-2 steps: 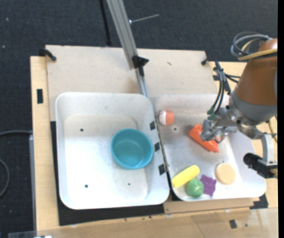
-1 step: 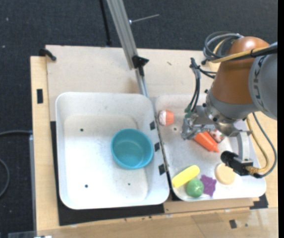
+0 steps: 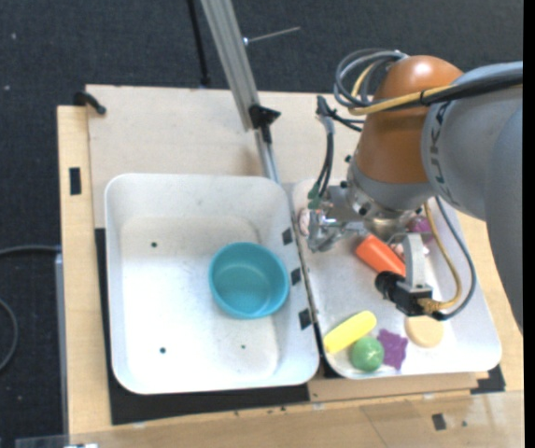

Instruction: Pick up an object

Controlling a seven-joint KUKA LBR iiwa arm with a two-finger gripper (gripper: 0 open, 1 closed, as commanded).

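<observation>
Orange-banded, my grey arm (image 3: pixel 435 129) looms nearest; my gripper (image 3: pixel 318 227) hangs at the right white plastic bin's (image 3: pixel 477 339) ten o'clock edge, grip state unreadable. Orange carrot-shaped toy (image 3: pixel 379 253) lies beside it; yellow banana-like toy (image 3: pixel 349 330) and green ball (image 3: pixel 367 354) at six o'clock.

Arm (image 3: pixel 435 147) hides right bin's (image 3: pixel 472 343) 12 o'clock half, overlaps carrot (image 3: pixel 380 253); arm cut off at 3 o'clock edge; purple item (image 3: pixel 394 347) too small to identify.

Bowl (image 3: pixel 248 280) in left bin (image 3: pixel 136 203); ball (image 3: pixel 367 354) in right bin (image 3: pixel 477 329)
</observation>
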